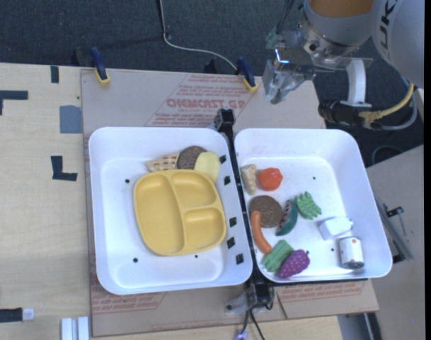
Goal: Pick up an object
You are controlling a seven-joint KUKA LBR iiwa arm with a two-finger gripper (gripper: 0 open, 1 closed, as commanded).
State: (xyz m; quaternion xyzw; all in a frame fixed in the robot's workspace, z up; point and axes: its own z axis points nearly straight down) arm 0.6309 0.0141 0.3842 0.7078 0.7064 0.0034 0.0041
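Observation:
My gripper (pixel 279 87) hangs high over the cardboard behind the right bin (pixel 357 154), above its back left corner, with nothing seen in it. In that bin lie a red tomato (pixel 269 178), a beige piece (pixel 249 179), a brown patty (pixel 265 210), an orange sausage (pixel 260 234), a dark green pod (pixel 289 220), a leafy green piece (pixel 308 205), a green vegetable (pixel 276 255), purple grapes (pixel 294 263), a white cup (pixel 335 227) and a silver can (pixel 350 252).
The left bin (pixel 102 190) holds a yellow divided plate (pixel 180 211), with a waffle (pixel 162 163), a brown cookie (pixel 191 156) and a yellow lemon (pixel 207 166) behind it. Blue-and-yellow clamps (pixel 98 68) pin the cardboard base. A cable (pixel 201 52) runs across the back.

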